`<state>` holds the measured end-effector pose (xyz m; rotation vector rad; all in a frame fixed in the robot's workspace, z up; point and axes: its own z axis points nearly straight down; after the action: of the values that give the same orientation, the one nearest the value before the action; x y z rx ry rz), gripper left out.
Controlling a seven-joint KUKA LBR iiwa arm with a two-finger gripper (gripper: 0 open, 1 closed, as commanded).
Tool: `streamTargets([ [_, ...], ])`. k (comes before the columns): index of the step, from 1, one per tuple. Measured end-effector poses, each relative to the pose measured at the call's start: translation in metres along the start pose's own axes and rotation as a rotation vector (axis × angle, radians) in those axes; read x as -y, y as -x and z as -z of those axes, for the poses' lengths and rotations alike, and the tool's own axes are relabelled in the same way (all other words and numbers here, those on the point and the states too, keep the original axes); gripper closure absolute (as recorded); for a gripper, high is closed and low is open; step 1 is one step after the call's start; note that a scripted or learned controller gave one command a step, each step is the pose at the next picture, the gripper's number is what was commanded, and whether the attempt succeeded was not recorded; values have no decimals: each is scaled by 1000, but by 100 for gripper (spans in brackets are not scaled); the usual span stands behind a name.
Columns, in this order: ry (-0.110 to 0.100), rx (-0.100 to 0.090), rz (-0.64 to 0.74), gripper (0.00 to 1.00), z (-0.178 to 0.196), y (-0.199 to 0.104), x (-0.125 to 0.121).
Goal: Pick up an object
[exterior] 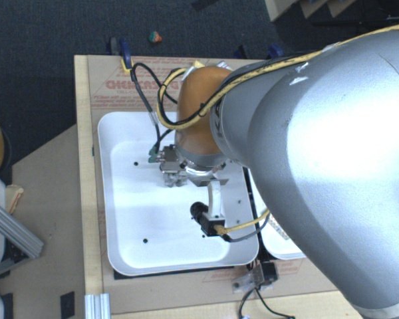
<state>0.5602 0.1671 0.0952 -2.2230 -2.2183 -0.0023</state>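
Closest to me, the grey arm [332,145] swings in across the scene and covers most of the second bin [282,248], of which a pale corner peeks out beneath it. Below that, the front strip of the bench [93,258] runs along the near rim of the first bin [120,244]. This bin's white floor looks almost bare, with just a couple of dark specks [145,240] that are too small to name.

Further in, under the orange band [199,111], the gripper [173,177] is down low over the middle of that bin, close to its floor or touching it. Whether its grip is spread or pressed together I cannot tell from here, because the wrist hides the tip. The object to be picked up I cannot make out either. If there is one, I judge it lies under the gripper.

So the reach looks done, while the grasp is unconfirmed and the lift is not yet made.

Beyond the bin lies printed cardboard [120,82], then dark carpet [53,32] with a small coloured scrap [155,37] on it.
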Motion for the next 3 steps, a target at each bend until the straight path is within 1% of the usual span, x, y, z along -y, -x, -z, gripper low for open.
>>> streamTargets([
  [1, 7, -1, 7, 100, -10, -58, -71],
  [2, 3, 1, 4, 100, 1, -55, -69],
  [3, 11, -3, 4, 100, 114, -58, -62],
])
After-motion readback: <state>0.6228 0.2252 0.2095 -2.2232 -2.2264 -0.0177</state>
